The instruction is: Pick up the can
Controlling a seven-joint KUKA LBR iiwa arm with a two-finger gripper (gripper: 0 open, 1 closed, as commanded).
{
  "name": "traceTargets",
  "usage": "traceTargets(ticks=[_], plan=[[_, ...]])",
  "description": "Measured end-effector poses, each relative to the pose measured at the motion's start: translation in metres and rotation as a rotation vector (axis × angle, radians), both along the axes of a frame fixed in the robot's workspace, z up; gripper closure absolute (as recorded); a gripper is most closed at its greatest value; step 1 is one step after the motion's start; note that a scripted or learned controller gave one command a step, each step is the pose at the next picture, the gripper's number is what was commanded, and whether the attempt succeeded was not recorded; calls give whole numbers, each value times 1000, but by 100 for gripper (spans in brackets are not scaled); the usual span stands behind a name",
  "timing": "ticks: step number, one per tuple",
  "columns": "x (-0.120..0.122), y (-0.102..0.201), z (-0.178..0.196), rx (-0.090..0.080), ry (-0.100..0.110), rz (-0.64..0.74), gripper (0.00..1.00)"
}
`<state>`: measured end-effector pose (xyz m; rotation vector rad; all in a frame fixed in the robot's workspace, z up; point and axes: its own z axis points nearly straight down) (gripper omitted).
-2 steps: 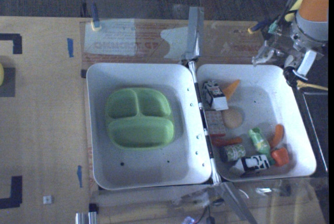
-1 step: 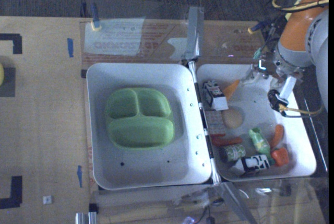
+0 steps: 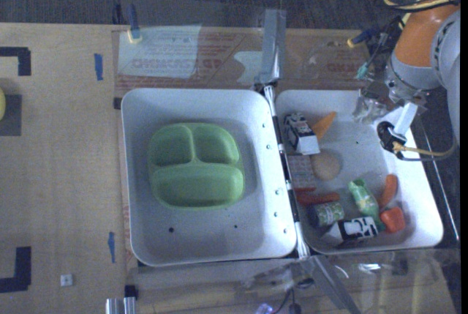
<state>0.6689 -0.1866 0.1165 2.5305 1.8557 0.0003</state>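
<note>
The can (image 3: 327, 214) is small and dark with a green label, and it lies on its side near the front of the right bin (image 3: 428, 228). My gripper (image 3: 368, 110) hangs over the back right part of that bin, under the orange band of the arm. It is well behind the can and to its right, and nothing is visibly held in it.
Around the can lie a red piece (image 3: 318, 197), a green bottle (image 3: 359, 195), a black-and-white box (image 3: 357, 229), two orange-red pieces (image 3: 393, 219), a beige round thing (image 3: 327, 166), an orange wedge (image 3: 325, 121) and a carton (image 3: 300, 134). The left bin (image 3: 139, 232) holds a green divided plate (image 3: 196, 165).
</note>
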Motion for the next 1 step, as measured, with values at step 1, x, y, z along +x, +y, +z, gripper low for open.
traceTargets(ticks=[1], plan=[[0,0,0,0,1,0,0]])
